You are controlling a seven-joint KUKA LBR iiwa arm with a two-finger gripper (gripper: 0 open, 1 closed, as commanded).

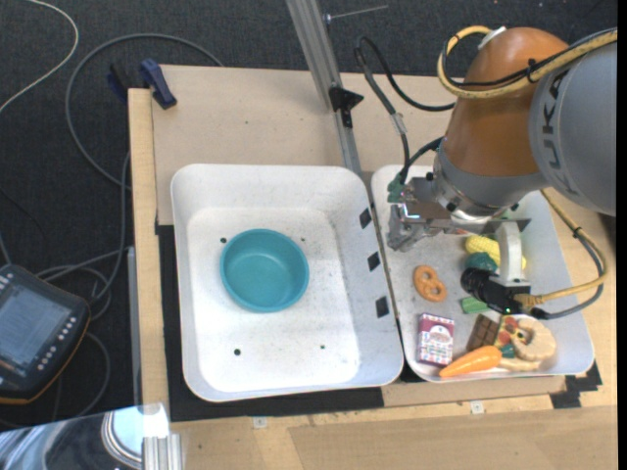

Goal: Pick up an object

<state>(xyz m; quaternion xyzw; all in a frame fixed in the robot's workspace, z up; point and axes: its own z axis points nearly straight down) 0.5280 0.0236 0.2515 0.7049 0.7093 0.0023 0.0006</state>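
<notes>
I have the hand (pixel 402 231) low over the near-left corner of the right bin (pixel 568 360), beside the pretzel (pixel 428 282), seemingly lining up a grab, though I cannot tell its opening

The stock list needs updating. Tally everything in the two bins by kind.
Bowls: 1 (teal bowl)
Food pieces: 5 (pretzel, carrot, yellow corn, brown chocolate bar, tan biscuit)
Small boxes: 1 (maroon box)
Total: 7 in clear sight; the arm may hide more.
</notes>
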